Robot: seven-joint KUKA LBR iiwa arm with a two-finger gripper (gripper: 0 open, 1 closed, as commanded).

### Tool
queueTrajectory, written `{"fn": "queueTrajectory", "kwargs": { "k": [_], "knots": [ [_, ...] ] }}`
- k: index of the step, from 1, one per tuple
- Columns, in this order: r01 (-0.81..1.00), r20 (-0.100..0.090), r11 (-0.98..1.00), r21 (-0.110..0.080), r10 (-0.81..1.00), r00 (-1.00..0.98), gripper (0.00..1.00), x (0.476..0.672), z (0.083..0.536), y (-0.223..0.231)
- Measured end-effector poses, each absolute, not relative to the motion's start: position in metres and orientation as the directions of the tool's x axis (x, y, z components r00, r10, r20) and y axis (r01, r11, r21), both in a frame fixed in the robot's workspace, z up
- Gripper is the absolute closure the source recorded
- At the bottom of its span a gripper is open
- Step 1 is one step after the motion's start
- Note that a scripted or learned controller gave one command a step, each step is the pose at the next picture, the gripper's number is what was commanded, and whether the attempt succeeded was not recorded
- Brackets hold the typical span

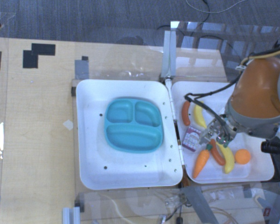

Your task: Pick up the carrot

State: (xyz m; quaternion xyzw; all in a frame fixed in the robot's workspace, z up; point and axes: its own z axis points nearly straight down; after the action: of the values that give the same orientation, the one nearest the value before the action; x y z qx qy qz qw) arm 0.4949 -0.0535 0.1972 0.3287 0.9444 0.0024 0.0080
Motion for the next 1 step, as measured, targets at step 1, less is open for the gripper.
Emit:
{"fn": "queueTrajectory", "kwargs": {
  "k": [1],
  "knots": [
    [0.621, -0.013, 0.784, 0.010, 0.621, -0.784, 0.00, 0.4949, 0.1972, -0.0535]
  ]
}}
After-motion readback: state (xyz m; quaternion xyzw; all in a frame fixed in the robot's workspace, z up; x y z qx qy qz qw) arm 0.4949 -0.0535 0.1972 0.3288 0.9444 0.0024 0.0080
